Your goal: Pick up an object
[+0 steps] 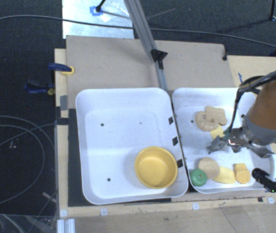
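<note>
Objects for the pick sit in the right bin [186, 106] on my feed, and I've got the gripper [220, 143] low over that bin, about mid-way down it. I can't make out from this slanted view whether it is open or shut; the dark metal end is too small and blurred for that call. Nothing visibly sits in it.

Just up and left of the gripper, I see a tan, lobed piece [209, 118], like a flat cookie shape, lying near the bin's upper middle. A small yellow bit [218, 132] pokes out between that piece and the gripper, very close to the tool, though I can't tell if they touch.

Down along the near edge of the same bin, I count a green round item [198, 177] in the left corner, a beige rounded lump [208, 167] just beside it, then a pale yellow wedge [224, 176] touching or nearly touching the lump, and an orange-yellow ridged block [242, 173] next to that.

Over in the left bin [104, 106], a yellow bowl [156, 166] rests upright in the near right corner, well apart from the gripper.

The arm [273, 113] comes in from the right, its orange band hanging above the right bin's far side.
</note>
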{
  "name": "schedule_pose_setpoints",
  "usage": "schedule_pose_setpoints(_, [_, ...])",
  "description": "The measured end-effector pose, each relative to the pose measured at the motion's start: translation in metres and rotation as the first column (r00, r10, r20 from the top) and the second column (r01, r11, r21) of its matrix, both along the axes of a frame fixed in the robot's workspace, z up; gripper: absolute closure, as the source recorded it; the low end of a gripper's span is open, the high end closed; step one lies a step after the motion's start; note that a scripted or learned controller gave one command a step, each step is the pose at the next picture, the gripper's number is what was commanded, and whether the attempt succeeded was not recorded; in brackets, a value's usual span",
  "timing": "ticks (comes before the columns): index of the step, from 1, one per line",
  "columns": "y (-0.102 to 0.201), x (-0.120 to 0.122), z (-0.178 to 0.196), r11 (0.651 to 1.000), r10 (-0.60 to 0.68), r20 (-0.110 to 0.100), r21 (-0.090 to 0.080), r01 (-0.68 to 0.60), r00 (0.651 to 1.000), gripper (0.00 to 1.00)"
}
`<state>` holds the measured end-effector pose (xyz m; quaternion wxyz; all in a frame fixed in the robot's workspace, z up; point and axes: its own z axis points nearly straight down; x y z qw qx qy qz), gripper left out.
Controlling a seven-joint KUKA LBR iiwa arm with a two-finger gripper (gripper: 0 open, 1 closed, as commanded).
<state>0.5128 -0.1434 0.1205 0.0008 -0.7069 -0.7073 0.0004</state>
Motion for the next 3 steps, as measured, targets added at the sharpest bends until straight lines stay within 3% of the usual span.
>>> schedule_pose_setpoints(1, [0.0,0.001,-0.031,1.0,0.0,0.002,0.0,0.0,1.0,0.0])
schedule_pose_setpoints(2, [0.0,0.001,-0.02,1.0,0.0,0.004,-0.001,0.0,1.0,1.0])
schedule_pose_setpoints(3, [-0.01,0.001,0.029,1.0,-0.001,0.007,-0.002,0.001,1.0,1.0])
